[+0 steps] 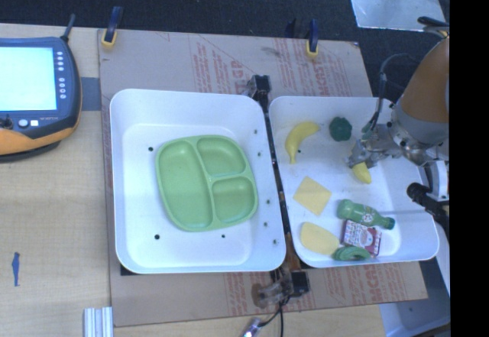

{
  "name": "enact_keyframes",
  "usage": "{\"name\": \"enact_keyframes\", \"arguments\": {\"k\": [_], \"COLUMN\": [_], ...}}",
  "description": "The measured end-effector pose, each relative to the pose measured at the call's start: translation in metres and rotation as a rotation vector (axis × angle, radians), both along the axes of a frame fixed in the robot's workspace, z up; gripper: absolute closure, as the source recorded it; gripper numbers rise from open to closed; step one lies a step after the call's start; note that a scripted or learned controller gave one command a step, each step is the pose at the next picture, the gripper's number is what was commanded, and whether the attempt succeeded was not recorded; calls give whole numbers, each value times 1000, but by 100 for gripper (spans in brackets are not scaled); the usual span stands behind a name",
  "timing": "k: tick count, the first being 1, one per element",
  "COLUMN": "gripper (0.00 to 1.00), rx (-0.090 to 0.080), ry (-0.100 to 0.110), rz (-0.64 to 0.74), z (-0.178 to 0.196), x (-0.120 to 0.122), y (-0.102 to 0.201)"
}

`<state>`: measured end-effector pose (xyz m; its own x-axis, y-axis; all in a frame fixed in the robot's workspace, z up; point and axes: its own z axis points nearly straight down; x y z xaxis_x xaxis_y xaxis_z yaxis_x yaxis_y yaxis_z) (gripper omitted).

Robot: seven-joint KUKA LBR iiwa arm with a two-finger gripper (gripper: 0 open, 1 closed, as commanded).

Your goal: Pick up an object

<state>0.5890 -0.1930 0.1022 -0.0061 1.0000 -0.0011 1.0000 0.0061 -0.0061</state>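
Gripper (365, 161) is down in the right bin (405, 251), over toward its right half, and there's a small yellow thing (361, 173) right at the fingertips. Looks like the tips are on or around it, but honestly I can't tell from this angle whether the fingers are spread or closed, or if it's actually gripped. The grey arm with its orange band (428, 91) comes in from the right side.

Rest of the right bin: a yellow banana (299, 138) sits at the far left part, curved, close to the bin's left wall. A dark green roundish item (340, 128) is just right of the banana, near the far wall and a little left of the gripper. A pale yellow flat square (312, 195) lies in the middle left, and another yellow wedge-like piece (318, 238) is nearer, by the near wall. A green bottle (364, 215) lies on its side to the right of the square, and just nearer than it is a small red and white packet (359, 236), with a green ring-shaped thing (351, 254) touching the packet's near edge.

Left bin (130, 175) holds a light green divided plate (206, 183), three compartments, sitting roughly in the middle, turned at a bit of an angle.

Off to the far left on the bench there's a control tablet (34, 95) with a bright screen and orange trim.
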Motion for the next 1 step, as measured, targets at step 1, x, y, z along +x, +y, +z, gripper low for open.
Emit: {"name": "enact_keyframes", "arguments": {"k": [1], "gripper": [100], "rx": [1], "ry": [-3], "rz": [3], "z": [90], "x": [-34], "y": [114]}}
